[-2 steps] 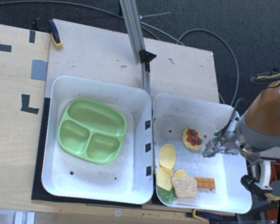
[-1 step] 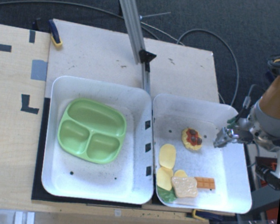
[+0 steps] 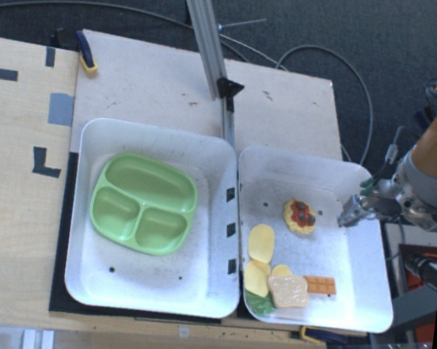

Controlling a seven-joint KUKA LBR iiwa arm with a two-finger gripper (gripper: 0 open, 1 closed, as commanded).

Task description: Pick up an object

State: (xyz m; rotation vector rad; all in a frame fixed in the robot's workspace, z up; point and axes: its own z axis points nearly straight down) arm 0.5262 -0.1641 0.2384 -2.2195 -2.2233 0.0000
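Note:
The right bin [image 3: 368, 253] holds several toy foods. A small round pizza-like piece with red topping [image 3: 300, 216] lies near its middle. Yellow oval pieces [image 3: 261, 243] lie toward the left wall, with a tan bread slice [image 3: 289, 292], an orange wafer [image 3: 320, 285] and a green leaf [image 3: 261, 303] near the front. My gripper [image 3: 351, 213] hangs at the bin's right side, to the right of the pizza piece, above the bin floor. Nothing shows between its fingers.
The left bin [image 3: 78, 271] holds a green divided plate [image 3: 144, 204]. A grey metal post [image 3: 209, 33] slants up from the seam between the bins. Cables run across the dark floor behind the bench [image 3: 292, 100].

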